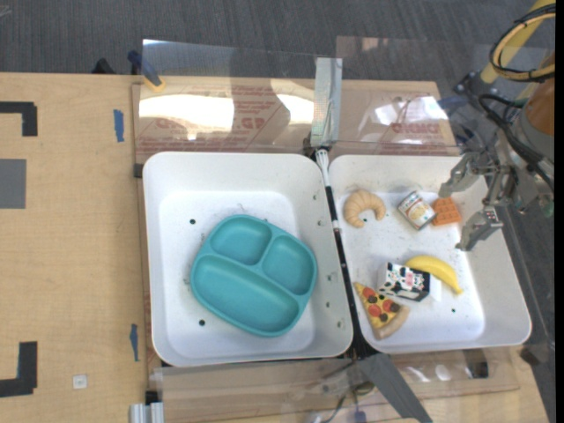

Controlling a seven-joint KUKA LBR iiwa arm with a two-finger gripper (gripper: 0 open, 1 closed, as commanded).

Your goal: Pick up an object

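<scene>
The right bin [502,320] holds a croissant [363,207], a small can [414,210], an orange waffle piece [447,211], a banana [438,270], a black-and-white carton [405,282] and a pizza slice [381,307]. My gripper [454,217] reaches in from the right over that bin's right side. It is open, with its two fingers [480,226] spread wide. From the camera, the waffle piece lies just off the fingertips, and nothing is gripped between them. How high the gripper hangs above the bin floor I cannot tell.
The left bin [167,192] carries a teal divided plate [254,274]. A clear plastic wall [326,104] rises behind both bins. Cables and the arm's body [529,122] crowd the right edge. Brown board lies left of the bins.
</scene>
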